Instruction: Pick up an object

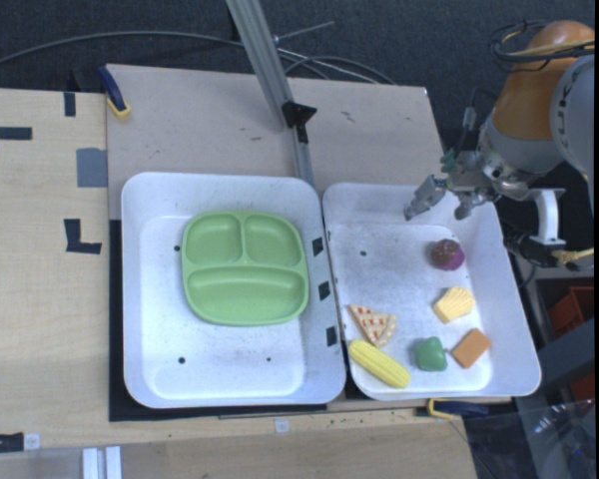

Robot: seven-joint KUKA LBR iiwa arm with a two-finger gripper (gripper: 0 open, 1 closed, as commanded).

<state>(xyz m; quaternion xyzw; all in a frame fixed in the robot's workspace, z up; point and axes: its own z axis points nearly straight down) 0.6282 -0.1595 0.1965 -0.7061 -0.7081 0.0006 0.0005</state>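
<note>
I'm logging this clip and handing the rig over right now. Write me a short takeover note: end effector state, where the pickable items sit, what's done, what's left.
End effector: open, holding nothing, over the far edge of the right bin.
Right bin contents: purple ball nearest the end effector; yellow block; orange block; green pepper; corn cob; pizza slice.
Left bin: green divided plate.
Done: nothing picked yet.
Left: descend on one item, probably the purple ball, close, lift.

green divided plate (246, 267), left bin (140, 297)
</note>
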